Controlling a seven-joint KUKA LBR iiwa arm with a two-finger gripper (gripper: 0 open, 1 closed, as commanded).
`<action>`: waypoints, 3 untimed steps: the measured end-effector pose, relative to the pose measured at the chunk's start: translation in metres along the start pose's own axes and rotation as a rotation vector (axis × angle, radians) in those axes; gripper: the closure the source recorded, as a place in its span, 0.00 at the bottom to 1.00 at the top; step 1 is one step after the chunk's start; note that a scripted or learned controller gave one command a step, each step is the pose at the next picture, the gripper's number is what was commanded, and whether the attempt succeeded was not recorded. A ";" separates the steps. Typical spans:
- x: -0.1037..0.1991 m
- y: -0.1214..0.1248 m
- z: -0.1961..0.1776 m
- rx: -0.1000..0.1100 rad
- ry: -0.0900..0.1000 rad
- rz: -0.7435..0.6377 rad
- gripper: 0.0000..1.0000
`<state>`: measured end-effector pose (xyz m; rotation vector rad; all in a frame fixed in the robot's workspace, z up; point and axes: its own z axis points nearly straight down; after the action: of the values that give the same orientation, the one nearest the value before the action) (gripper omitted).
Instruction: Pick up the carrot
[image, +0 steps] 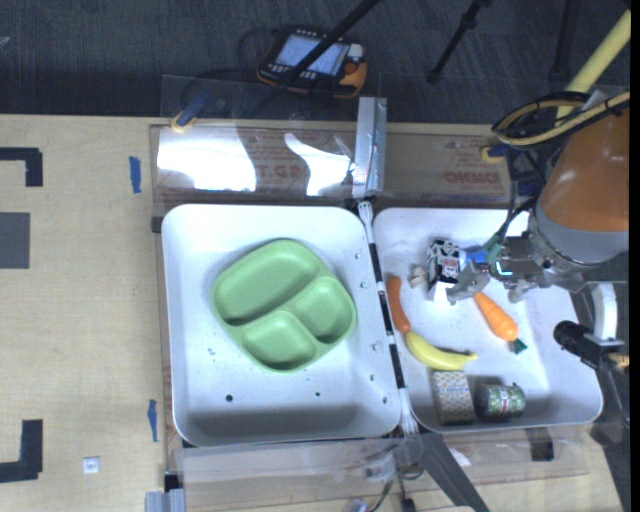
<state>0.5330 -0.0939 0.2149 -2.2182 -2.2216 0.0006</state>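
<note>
The carrot (499, 317) is orange with a small green tip and lies at a slant in the right bin (570, 400), right of its middle. My gripper (492, 288) hangs over the carrot's upper end. Its two grey fingers (463, 291) stand apart, one on each side of that end, wider than the carrot. The jaws are open and nothing is pinched between them. The carrot rests on the bin floor.
A thin orange-red stick (398, 302) lies by the right bin's left wall, with a banana (440, 352) below it. A small can (498, 400) and a patterned roll (452, 395) sit near the front wall. A small toy (441, 260) lies beside the gripper. The left bin (200, 400) holds a green divided plate (284, 303).
</note>
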 end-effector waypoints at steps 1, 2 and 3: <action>-0.037 -0.005 0.056 0.000 -0.001 0.052 0.00; -0.097 0.008 0.128 -0.006 -0.001 0.037 0.00; -0.097 0.009 0.117 -0.010 -0.002 0.038 1.00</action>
<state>0.5422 -0.1911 0.0974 -2.2657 -2.1855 -0.0078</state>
